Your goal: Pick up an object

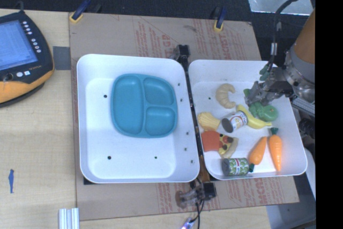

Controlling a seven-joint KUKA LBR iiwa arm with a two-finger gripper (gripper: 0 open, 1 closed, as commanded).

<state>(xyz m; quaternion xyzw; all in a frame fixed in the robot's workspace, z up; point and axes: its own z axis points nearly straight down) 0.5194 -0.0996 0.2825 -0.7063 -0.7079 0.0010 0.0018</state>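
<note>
The gripper (261,93) is down in the right bin (206,75), at its upper right part, dark fingers hanging just above the green toy (265,112) and close to touching it. Whether those fingers are spread or closed, I can't tell; the metal is a dark tangle from this angle, and nothing shows between them.

Taking the green toy as the mark: the banana (253,119) lies right against its left and lower side, and the small jar (234,123) sits just left of the banana, with a label too small to read. The croissant (226,94) is further left and up. Two carrots (268,150) lie below the green toy, side by side. The can (236,166) with a green label, its print unreadable, lies at the bin's lower edge.

Well to the left, the left bin (91,115) carries a blue divided plate (143,105). Faint red print repeats across the cardboard (161,35), illegible. A handheld screen (21,53) rests at the far left.
</note>
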